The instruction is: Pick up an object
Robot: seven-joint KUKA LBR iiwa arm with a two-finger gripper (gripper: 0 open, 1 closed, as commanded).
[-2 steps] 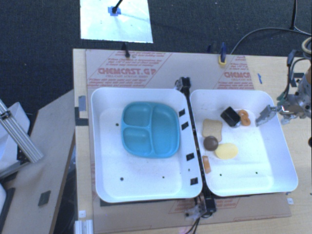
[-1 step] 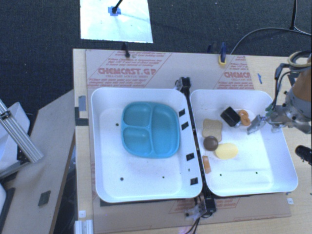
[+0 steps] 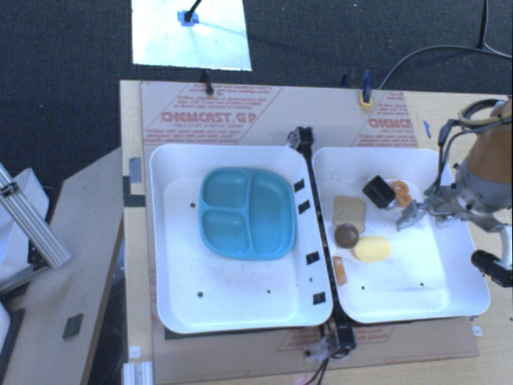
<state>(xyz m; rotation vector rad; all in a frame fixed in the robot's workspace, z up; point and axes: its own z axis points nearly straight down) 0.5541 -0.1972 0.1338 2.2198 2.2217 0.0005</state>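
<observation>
Step in hand, judged from the layout: approach to a grasp in the right bin [image 3: 469, 295], nothing yet taken

Gripper [image 3: 410, 215] low over the right bin, reaching in from the right edge; jaws appear spread, with no object between them

Candidate objects, all in the left half of the right bin:
- black block [image 3: 377, 191] near the top, tilted; closest to the jaws, just to their upper left
- orange piece [image 3: 400, 192] touching the black block on its right side, just above the jaws
- yellow lemon-shaped object [image 3: 372, 249] lower, down and to the left of the jaws, near but apart
- brown ball [image 3: 346, 235] touching or nearly touching the lemon shape on its left
- tan square slab [image 3: 349, 210] lying flat, just above the ball
- small orange stick [image 3: 339, 270] by the bin's left wall, farthest from the jaws

Recommended execution:
- select one isolated target; lemon shape offers free sides to its right and below
- centre the jaws over it before descending; keep clear of the ball to avoid pushing both
- close only once the object sits fully between the jaws; rounded surface likely to slip if pinched off-centre
- lift straight up

Left bin [image 3: 172, 295] holds a blue divided plate [image 3: 244, 212]; not needed for this grasp
</observation>
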